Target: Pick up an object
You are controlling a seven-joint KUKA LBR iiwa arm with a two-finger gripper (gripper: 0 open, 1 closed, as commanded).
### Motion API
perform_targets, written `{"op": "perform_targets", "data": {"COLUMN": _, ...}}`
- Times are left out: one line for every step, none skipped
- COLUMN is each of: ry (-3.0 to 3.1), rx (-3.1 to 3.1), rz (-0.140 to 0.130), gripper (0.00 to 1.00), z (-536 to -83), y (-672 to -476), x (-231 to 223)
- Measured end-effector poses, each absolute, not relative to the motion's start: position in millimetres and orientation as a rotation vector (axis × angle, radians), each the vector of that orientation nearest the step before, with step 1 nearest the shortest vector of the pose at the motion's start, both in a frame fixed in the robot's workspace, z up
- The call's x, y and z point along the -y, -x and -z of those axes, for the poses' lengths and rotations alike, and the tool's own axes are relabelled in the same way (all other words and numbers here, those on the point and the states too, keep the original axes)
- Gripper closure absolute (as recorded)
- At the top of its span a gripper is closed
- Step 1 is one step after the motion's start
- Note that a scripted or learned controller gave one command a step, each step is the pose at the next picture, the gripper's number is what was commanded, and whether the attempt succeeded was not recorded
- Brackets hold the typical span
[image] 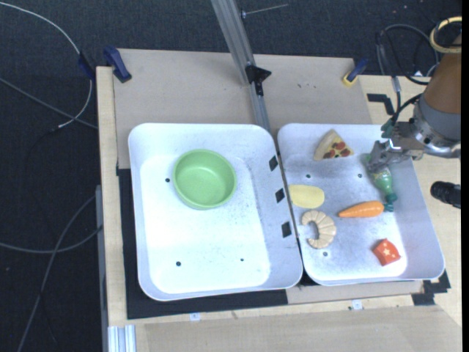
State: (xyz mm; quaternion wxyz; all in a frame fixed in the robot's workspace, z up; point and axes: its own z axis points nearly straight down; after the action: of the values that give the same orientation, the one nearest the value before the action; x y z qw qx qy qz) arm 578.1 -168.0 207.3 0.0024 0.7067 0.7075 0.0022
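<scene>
My gripper hangs over the upper right part of the right bin, coming in from the right. Directly below it lies a small green bottle-shaped object, whose top end meets the gripper's tip; I cannot see whether it is held. An orange carrot lies just left of the green object's lower end. A pizza slice sits to the gripper's left. A yellow oval piece, a tan croissant-like piece and a red piece lie elsewhere in that bin.
The left bin holds a green bowl in its upper half. A metal pole slants down to the seam between the bins. Blue and yellow clamps grip the bench's back edge.
</scene>
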Motion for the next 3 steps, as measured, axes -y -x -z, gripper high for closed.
{"op": "perform_targets", "data": {"ry": -2.212, "rx": -2.229, "rz": -0.009, "gripper": 1.0, "z": -213, "y": -590.0, "x": 105}}
{"op": "perform_targets", "data": {"ry": -2.213, "rx": -2.229, "rz": -0.008, "gripper": 1.0, "z": -229, "y": -593.3, "x": 52}}
{"op": "perform_targets", "data": {"ry": -2.22, "rx": -2.232, "rz": 0.002, "gripper": 1.0, "z": -223, "y": -594.1, "x": 5}}
